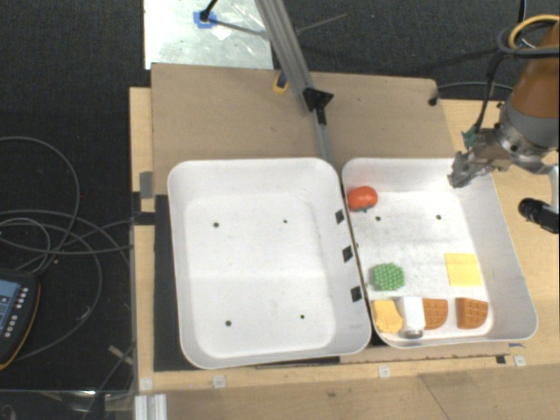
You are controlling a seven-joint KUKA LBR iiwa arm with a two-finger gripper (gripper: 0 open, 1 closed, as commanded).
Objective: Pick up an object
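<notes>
While the gripper (461, 175) hangs over the far right edge of the right bin (512, 261), I cannot tell how it is set, and nothing shows in it. Most of the things sit along the near edge of that bin: a yellow piece (387, 316), a white piece (411, 314), an orange piece (435, 312) and a waffle (471, 312) lie in a row, close together. A green ball (387, 276) sits just behind the row, near the wall between the bins. A yellow block (462, 269) lies near the right side. A red ball (362, 199) rests alone in the far left corner. The middle of this bin is bare, with room to move. The left bin (188, 182) lies beside it on the desk (385, 112). A grey pole (289, 42) slants over the desk behind the bins. No writing can be read.
</notes>
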